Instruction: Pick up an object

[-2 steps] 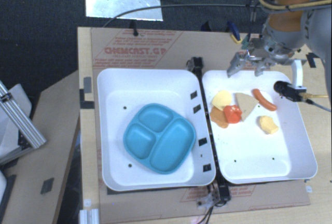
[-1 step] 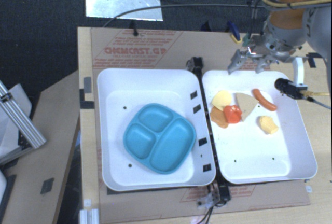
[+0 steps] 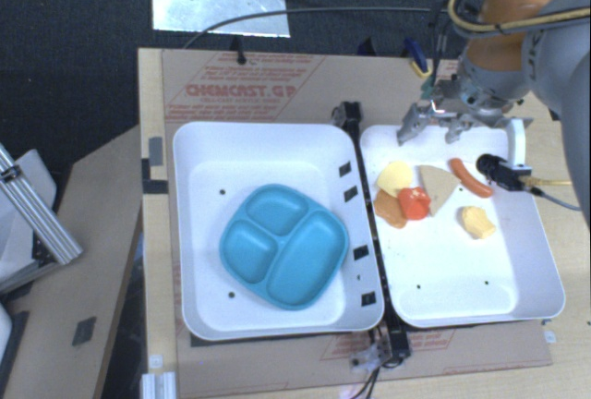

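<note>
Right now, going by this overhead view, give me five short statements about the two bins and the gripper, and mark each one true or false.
1. The blue divided plate lies in the left bin. True.
2. The food pieces are piled on the blue divided plate. False: they lie in the right bin.
3. The gripper is above the far edge of the right bin, with nothing between its fingers. True.
4. The sausage touches the red tomato. False: the pale wedge lies between them.
5. The yellow chunk sits apart from the cluster beside the divider. True.
</note>
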